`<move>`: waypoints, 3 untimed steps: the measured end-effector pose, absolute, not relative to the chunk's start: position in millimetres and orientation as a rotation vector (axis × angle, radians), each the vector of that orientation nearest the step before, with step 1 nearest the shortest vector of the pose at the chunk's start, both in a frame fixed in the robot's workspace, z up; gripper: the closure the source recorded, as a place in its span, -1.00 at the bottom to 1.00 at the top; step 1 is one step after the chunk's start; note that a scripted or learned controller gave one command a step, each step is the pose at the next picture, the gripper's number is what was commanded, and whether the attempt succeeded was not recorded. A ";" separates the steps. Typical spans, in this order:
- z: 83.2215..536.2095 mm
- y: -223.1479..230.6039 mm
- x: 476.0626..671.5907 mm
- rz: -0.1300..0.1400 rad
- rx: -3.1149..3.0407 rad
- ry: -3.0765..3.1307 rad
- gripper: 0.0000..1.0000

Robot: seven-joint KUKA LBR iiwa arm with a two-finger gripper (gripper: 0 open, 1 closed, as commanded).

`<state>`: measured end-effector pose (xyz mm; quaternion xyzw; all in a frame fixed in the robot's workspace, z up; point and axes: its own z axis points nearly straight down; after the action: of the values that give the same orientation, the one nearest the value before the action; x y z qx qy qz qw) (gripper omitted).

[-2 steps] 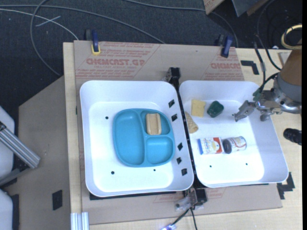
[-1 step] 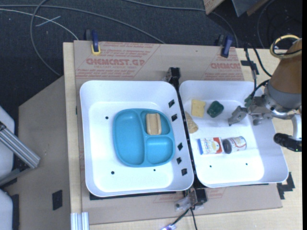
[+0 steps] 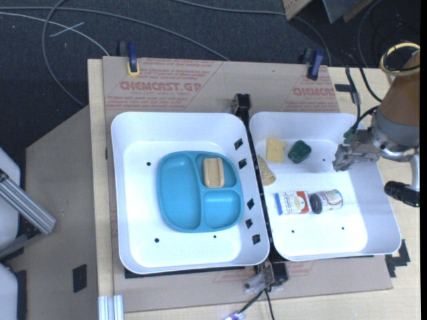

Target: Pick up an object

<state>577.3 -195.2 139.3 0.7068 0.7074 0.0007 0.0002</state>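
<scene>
Two bins side by side on a board (image 3: 200, 79): left bin (image 3: 133, 179), right bin (image 3: 373, 232), inner walls touching.

Left bin: divided plate (image 3: 183, 202) roughly centred. Bread piece (image 3: 213, 172) lies in the plate's far-right compartment.

Right bin: block (image 3: 275, 150) far-left, small lump (image 3: 299, 152) just right of it. Near of the block, a wedge-shaped item (image 3: 267, 174) against the bin's left wall. Box (image 3: 291, 203) in the middle, bottle (image 3: 326, 201) lying on its side just right of it, the two touching or nearly so.

Gripper (image 3: 343, 159) over the right bin's far-right part, right of the lump, well apart from the bottle.

Two clamps (image 3: 133, 62) on the board's far edge, one behind each bin.
</scene>
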 end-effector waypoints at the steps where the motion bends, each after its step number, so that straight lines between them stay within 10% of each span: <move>1: 202.7 -200.9 577.6 0.005 2.217 2.217 1.00; 3: 197.3 -152.5 580.0 0.000 2.218 2.229 1.00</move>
<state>580.0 -152.5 197.3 0.7054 0.7088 0.0001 -0.0016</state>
